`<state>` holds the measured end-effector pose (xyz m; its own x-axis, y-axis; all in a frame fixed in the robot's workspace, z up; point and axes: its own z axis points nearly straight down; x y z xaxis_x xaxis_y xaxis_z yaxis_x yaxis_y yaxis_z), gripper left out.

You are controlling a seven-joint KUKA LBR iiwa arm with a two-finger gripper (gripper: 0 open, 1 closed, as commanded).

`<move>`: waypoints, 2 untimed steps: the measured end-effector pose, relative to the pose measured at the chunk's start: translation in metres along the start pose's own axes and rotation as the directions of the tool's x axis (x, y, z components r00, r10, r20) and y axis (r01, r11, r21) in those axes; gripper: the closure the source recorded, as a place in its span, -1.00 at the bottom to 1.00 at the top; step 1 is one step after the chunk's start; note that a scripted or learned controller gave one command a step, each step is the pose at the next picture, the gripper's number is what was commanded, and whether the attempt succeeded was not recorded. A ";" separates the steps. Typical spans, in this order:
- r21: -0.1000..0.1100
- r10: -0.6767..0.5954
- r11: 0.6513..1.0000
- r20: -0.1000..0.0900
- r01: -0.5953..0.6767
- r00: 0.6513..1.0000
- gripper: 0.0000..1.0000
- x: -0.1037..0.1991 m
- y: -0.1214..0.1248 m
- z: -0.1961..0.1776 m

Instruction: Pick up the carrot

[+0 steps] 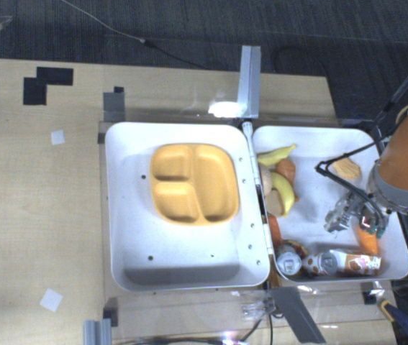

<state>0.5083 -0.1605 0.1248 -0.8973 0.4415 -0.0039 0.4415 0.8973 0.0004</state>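
Carrot (368, 241) is lying in the right bin (311, 131), just beside the end effector (347, 215). Arm is hovering low, probably lining up; whether its grip is open or closed, I cannot tell.

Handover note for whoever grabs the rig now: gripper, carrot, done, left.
Gripper: low in the right bin, just left of the carrot; finger state can't be read from this view.
Carrot: lying near the right bin's right wall, above the can along the front edge. It looks partly under the wrist, not visibly between the fingers.
Also in that bin: bananas by the left wall. The yellow divided tray sits in the left bin.
Done: arm brought close to the carrot.
Left: confirm a grasp, then lift.
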 end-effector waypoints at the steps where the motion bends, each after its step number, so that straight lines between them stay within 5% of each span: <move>1: -0.002 -0.003 1.000 0.003 0.003 1.000 -1.00 -0.001 0.002 -0.002; 2: -0.006 0.100 0.995 0.011 -0.100 0.995 -1.00 0.015 -0.007 0.035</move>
